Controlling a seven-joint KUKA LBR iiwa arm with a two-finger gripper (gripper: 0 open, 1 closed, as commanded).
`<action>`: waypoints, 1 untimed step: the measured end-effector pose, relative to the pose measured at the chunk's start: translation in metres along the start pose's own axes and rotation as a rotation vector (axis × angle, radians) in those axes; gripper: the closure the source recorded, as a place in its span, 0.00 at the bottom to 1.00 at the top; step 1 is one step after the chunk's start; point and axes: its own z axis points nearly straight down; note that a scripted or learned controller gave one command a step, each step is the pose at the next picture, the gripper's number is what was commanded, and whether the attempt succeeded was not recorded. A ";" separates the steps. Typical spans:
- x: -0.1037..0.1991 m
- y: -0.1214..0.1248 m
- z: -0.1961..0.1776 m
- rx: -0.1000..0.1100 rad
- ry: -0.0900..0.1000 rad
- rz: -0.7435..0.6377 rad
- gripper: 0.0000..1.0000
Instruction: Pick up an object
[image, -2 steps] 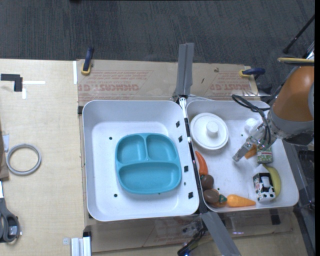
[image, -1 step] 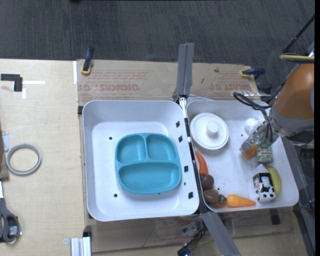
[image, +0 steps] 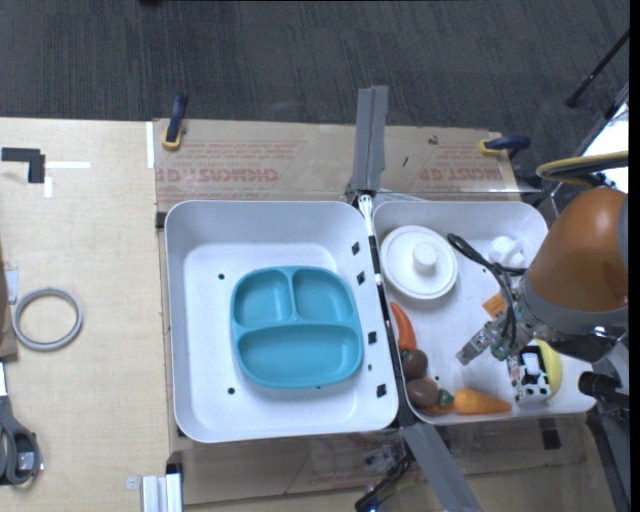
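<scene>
My gripper (image: 493, 347) hangs low over the right bin (image: 455, 320), toward its right side, under the orange wrist band. Just right of it lies a yellow banana-like piece (image: 548, 362) by a small black and white item (image: 532, 385). An orange carrot (image: 478, 402) rests at the bin's front, next to a brown round piece (image: 422, 392). Another brown piece (image: 413, 362) and a red-orange piece (image: 402, 324) lie along the bin's left wall. A white round lid (image: 421, 262) sits at the back. Nothing shows between the fingers.
The left bin (image: 200, 330) holds a blue divided plate (image: 297, 326). A grey ring of tape (image: 44, 318) and scissors (image: 18, 450) lie on the bench at far left. A grey divider bar (image: 370, 140) runs between the bins at the back.
</scene>
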 end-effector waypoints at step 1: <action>-0.029 -0.020 0.034 0.000 -0.001 -0.497 1.00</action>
